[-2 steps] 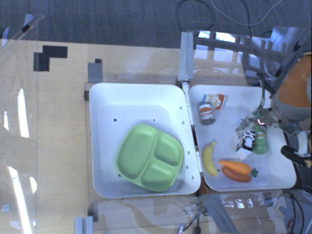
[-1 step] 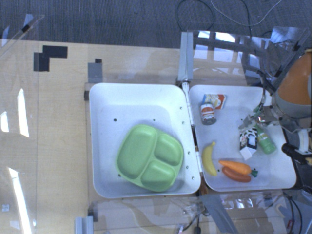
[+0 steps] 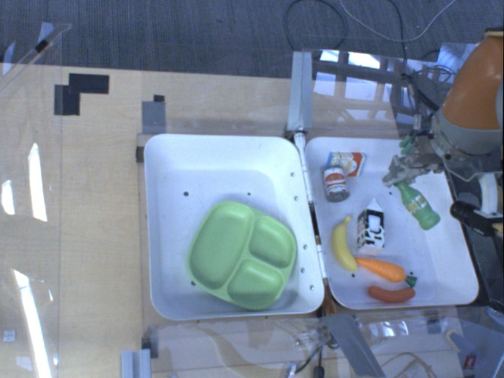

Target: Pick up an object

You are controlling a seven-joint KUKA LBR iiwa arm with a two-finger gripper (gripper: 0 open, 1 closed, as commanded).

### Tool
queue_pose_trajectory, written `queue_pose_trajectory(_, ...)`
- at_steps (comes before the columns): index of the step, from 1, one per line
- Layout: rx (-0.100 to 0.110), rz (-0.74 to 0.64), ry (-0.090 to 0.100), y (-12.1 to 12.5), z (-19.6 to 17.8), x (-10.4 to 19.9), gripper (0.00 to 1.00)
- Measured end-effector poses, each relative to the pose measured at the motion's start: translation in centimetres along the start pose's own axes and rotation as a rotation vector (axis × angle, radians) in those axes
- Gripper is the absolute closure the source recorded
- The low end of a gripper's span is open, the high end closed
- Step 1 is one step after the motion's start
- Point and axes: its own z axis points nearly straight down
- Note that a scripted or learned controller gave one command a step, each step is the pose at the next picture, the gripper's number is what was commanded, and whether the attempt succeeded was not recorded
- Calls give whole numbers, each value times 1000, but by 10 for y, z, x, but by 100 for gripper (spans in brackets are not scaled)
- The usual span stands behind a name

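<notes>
Gripper (image 3: 400,172) pinching green bottle (image 3: 417,206) by its neck, right bin's (image 3: 465,278) 1 o'clock area | milk carton (image 3: 371,229) at 8 o'clock of gripper | banana (image 3: 342,245), carrot (image 3: 383,270) farther | green tray (image 3: 242,253), left bin (image 3: 169,179)

the surface (image 3: 87,211) looked like pale wood, smooth, with glare streaks as from a clear sheet over it. the left bin (image 3: 169,172) and right bin (image 3: 449,266) were white plastic with a soft sheen. the green tray (image 3: 244,254) looked like matt moulded plastic. the banana (image 3: 342,245), carrot (image 3: 380,269) and sausage (image 3: 390,294) had the smooth, slightly glossy look of toy plastic. the green bottle (image 3: 417,205) seemed glossy plastic. the small can (image 3: 336,184) bore a printed label, and the milk carton (image 3: 371,229) looked like printed card or plastic. the floor (image 3: 189,22) beyond was a dark, ribbed, carpet-like cover. the arm's orange band (image 3: 479,85) looked smooth and matt.
</notes>
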Motion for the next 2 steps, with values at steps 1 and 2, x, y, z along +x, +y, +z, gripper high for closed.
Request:
queue_pose_trajectory(1,4,-132,1,-23,41,3,100)
queue_pose_trajectory(2,-1,-116,-1,16,-38,24,100)
